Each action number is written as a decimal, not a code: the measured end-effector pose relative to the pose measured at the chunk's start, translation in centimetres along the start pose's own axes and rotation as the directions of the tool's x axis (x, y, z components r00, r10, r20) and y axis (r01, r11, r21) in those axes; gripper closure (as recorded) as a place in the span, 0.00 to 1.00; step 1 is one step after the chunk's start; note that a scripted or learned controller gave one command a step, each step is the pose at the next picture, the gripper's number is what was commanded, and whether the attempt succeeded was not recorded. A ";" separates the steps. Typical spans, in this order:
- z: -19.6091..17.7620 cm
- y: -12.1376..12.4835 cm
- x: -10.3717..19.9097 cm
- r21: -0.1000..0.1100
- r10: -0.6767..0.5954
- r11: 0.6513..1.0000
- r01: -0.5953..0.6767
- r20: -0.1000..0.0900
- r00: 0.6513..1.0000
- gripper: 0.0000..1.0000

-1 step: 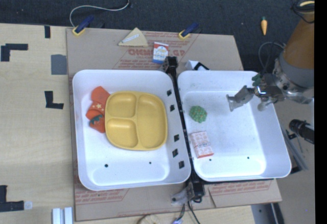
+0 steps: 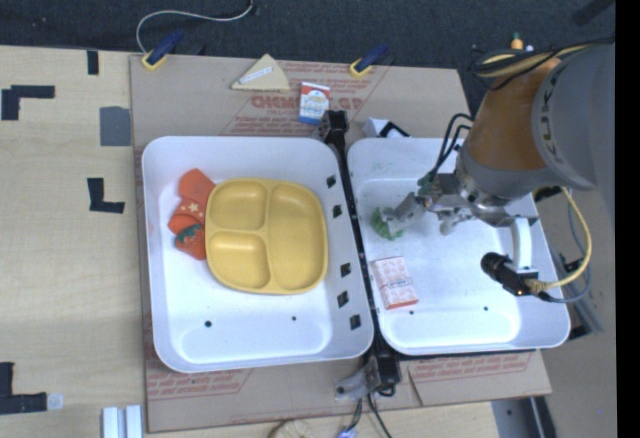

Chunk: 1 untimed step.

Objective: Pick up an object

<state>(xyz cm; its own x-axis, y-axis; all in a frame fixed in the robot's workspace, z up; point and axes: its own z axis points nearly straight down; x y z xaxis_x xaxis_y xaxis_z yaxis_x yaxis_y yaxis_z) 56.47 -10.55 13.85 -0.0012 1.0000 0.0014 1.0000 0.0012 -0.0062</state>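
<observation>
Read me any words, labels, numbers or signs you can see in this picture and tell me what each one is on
None can be read.
Red lettering printed on the cardboard sheet behind the bins: too blurred to read.
Small red, white and blue box on the cardboard: a label, too small to read.
White packet with red print in the right bin: too small to read.
</observation>
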 end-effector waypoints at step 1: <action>5.2 2.4 0.4 -0.007 0.001 1.000 -0.001 0.002 1.000 0.00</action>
<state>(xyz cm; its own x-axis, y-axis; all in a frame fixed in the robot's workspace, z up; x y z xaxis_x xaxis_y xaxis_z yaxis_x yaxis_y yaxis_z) 58.84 -10.13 8.61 -0.0004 1.0000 -0.0003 1.0000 0.0004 0.0003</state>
